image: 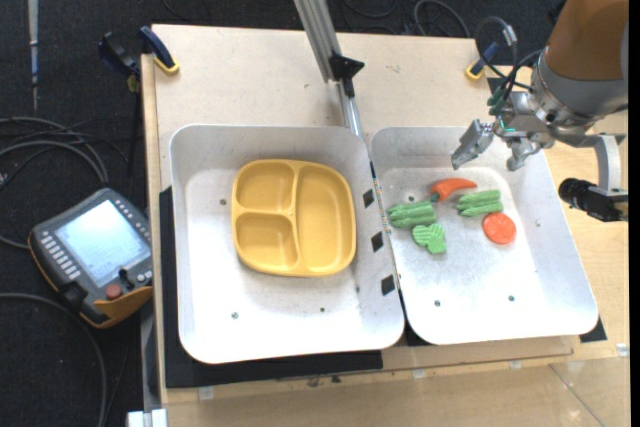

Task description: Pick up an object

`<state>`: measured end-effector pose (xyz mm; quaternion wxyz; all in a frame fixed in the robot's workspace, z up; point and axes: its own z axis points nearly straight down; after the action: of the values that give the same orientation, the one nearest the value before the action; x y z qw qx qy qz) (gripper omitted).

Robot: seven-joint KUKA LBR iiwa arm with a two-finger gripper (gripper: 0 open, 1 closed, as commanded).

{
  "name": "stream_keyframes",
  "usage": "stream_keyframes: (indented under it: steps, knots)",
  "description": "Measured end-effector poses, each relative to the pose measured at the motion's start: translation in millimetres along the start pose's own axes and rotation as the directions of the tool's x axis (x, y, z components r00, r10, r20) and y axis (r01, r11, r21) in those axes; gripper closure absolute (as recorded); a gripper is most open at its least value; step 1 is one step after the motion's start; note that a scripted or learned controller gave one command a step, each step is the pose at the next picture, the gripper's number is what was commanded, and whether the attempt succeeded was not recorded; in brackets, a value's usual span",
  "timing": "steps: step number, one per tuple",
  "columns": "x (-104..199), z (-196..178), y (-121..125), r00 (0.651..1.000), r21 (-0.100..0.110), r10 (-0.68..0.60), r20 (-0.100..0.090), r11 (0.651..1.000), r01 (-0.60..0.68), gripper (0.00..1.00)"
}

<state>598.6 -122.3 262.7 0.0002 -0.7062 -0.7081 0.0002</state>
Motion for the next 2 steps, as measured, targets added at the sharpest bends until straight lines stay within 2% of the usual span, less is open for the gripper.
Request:
stream_keyframes:
  steps: [1, 2]
  knots:
    - [0, 0, 0, 1.000, 0.000, 0.001, 0.000, 1.000, -0.001, 0.00]
    - [4, 46, 5, 1.000, 0.004, 0.002, 0.000, 1.000, -0.002, 0.00]
